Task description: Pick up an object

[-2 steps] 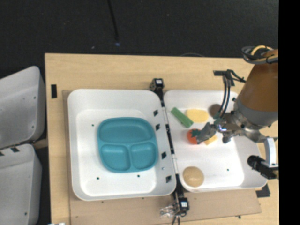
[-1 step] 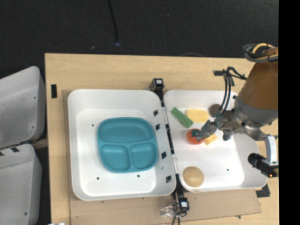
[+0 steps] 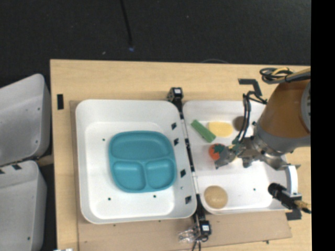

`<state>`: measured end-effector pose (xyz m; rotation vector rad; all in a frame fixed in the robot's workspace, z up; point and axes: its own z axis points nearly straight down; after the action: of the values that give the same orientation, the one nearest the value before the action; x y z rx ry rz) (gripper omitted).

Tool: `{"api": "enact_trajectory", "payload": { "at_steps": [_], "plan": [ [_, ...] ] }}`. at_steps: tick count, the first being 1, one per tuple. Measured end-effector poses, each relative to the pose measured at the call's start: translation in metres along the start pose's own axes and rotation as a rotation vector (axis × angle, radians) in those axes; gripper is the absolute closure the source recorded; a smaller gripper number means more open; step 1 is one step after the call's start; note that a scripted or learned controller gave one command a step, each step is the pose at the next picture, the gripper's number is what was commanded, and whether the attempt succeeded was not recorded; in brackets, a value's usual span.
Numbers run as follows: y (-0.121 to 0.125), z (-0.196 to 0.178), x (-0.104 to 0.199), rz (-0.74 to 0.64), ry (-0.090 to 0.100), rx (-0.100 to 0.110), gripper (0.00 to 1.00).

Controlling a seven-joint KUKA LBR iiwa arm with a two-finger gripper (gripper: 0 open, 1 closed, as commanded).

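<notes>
Pale wood forms the bench (image 3: 63,140), which carries two shallow white bins side by side: the left bin (image 3: 86,192) holds a teal divided plate (image 3: 141,160), and the right bin (image 3: 246,203) holds a green block (image 3: 202,130), a yellow piece (image 3: 220,128), a small red object (image 3: 215,151) and a tan round object (image 3: 215,196) near its front wall. Reaching in from the right, the grey arm (image 3: 282,119) sets its pincer (image 3: 226,157) low in the right bin just beside the red object, though I cannot tell whether the pincer is spread or pressed together, nor whether it touches anything.

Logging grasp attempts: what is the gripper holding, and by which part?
Cannot be told: the gripper sits right beside the red object, but no grasp is visible.
</notes>
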<state>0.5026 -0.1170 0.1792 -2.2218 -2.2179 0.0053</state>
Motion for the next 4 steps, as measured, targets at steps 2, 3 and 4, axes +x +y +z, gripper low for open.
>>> {"api": "enact_trajectory", "payload": {
  "at_steps": [2, 3, 4],
  "plan": [
    [-0.002, 0.081, 0.006, 0.004, 0.0, 0.0, 0.0],
    [0.0, 0.068, 0.006, 0.014, 0.001, -0.006, 1.0],
    [0.003, 0.009, -0.004, 0.009, -0.001, -0.01, 1.0]
  ]
}}
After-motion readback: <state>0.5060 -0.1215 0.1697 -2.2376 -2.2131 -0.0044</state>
